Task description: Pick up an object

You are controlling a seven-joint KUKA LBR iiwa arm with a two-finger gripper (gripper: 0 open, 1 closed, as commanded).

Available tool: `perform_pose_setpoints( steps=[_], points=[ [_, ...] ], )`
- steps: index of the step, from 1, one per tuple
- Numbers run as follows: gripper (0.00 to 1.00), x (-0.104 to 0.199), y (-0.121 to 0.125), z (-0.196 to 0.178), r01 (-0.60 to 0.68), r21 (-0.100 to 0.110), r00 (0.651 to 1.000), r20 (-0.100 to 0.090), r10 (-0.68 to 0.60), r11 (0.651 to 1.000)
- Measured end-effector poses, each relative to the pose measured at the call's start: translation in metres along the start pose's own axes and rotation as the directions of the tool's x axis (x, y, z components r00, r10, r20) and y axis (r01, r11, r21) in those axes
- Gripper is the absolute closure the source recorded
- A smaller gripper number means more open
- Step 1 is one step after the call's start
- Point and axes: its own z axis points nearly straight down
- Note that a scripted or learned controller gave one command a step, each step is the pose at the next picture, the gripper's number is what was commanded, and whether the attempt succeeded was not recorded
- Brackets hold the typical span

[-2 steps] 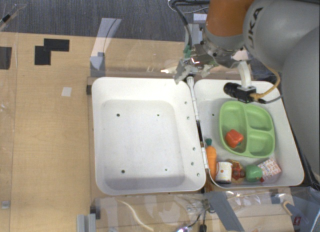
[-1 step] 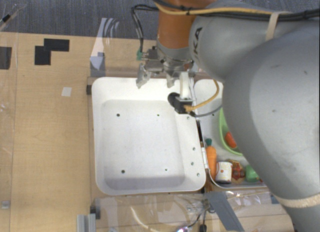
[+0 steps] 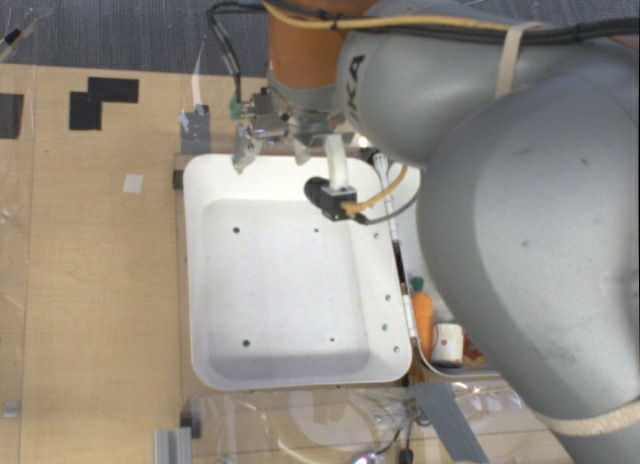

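Gripper [image 3: 271, 155]: at the far rim of the left bin [image 3: 285, 297], hanging from the wrist below the glossy orange band [image 3: 312, 22]. Two slim grey metal fingers [image 3: 242, 155] pointing down, spread wide, with the white bin rim visible in the gap. No contact with any object.

Left bin: shallow moulded white plastic tray, rounded corners, smooth matt floor dotted with a few small dark holes.

Right bin [image 3: 425, 364]: same white plastic, mostly covered by the broad, smooth grey arm casing [image 3: 530, 252]. Narrow strip exposed along the wall shared with the left bin.

Objects for picking, both in that exposed strip and well apart from the gripper:
- Orange carrot-shaped item [image 3: 424, 320]: tapered, smooth, lying lengthwise along the bin wall.
- Small white container [image 3: 447, 344]: squat and rounded, with a red mark, just beside the thick end of the carrot-shaped item. Touching or not: cannot tell.

Bench [image 3: 90, 272]: pale, flat, wood-toned panel with black angular patches [image 3: 105, 100] near the far left. Crinkled clear film [image 3: 330, 422] along the near edge. Ribbed grey floor [image 3: 110, 2] beyond the bench.
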Motion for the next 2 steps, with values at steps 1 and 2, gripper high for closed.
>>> perform_pose_setpoints(
  steps=[1, 2],
  points=[
    [0.0, -0.079, -0.012, -0.032, 0.046, 0.0, 0.999, 0.002, -0.046, 0.999],
    [0.0, -0.032, -0.016, 0.111, -0.643, 0.002, 0.765, 0.002, 0.643, 0.765]
  ],
)
